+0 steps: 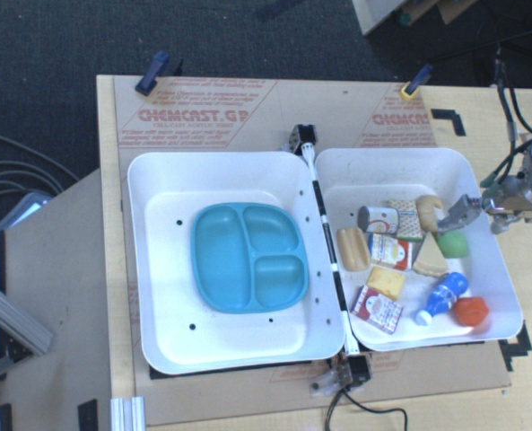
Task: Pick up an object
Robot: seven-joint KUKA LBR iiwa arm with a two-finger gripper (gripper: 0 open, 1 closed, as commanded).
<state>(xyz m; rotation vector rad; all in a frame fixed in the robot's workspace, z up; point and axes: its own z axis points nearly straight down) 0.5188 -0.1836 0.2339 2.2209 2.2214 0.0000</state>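
Observation:
The right bin holds several small objects. Among them are a grey tin, a tan roll, a red and white carton, a yellow block, a red and white packet, a blue bottle, an orange-red ball, a green ball and a cream wedge. My gripper reaches in from the right above the bin's right side. It hangs just above the green ball, beside a tan piece. Nothing is visibly held.
The left bin holds a blue divided plate. A black hinge strip runs between the bins. Clamps sit on the bench's far edge, and cables hang at the right near the arm.

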